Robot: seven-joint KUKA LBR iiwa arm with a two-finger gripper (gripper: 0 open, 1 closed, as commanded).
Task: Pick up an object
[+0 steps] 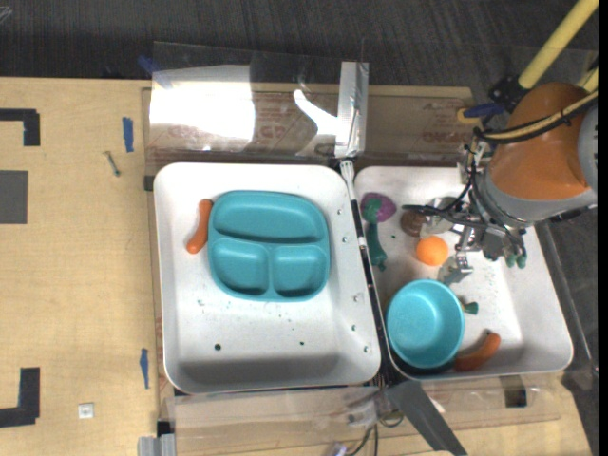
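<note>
Left bin (pixel 180 340): teal divided tray (pixel 269 245) at centre, orange carrot (pixel 199 226) by its left edge. Right bin (pixel 541 350): teal bowl (pixel 425 324) at front-left corner, sausage (pixel 478 350) touching bowl's right. Gripper (pixel 463 251) over bin centre; fingers — can't tell. Orange ball (pixel 431 251) just left of it, purple-green veg (pixel 377 218) near left wall.

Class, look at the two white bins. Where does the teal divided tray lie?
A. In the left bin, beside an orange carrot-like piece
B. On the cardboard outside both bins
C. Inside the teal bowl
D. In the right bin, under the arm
A: the teal divided tray lies in the left bin, with the orange carrot-like piece along its left edge.
</note>
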